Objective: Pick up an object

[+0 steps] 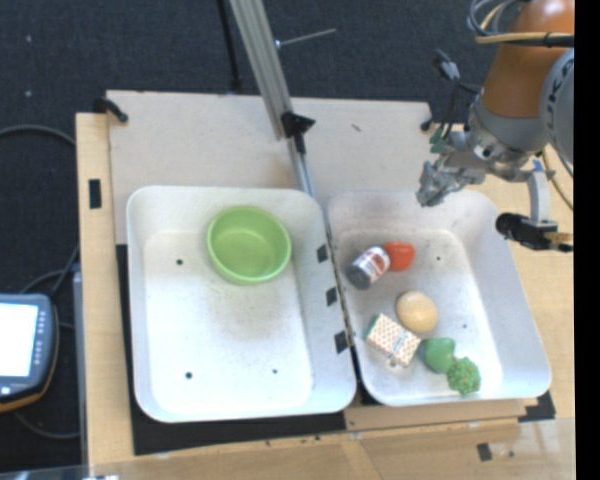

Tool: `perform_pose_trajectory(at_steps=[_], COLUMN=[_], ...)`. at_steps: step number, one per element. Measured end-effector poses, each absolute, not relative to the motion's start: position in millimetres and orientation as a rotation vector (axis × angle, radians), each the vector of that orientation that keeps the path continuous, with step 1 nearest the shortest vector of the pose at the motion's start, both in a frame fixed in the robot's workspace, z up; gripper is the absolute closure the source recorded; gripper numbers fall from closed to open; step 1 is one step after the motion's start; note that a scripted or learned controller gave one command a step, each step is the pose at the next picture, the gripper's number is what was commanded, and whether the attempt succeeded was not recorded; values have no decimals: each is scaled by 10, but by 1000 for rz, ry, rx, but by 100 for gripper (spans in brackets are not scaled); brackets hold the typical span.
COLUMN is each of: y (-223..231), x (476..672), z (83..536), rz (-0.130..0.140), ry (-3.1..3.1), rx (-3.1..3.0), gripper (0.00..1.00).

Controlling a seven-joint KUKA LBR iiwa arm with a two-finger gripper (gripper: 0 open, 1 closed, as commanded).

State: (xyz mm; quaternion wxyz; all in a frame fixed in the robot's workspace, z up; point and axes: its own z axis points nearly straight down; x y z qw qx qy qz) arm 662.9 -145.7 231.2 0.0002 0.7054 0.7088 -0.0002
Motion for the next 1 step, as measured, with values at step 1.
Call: perform_pose_trajectory(at_steps=[1], y=[-1047], x=[6519], z=[2376], rz=[1], ry=[2228], rx=[2216], gripper=[100])
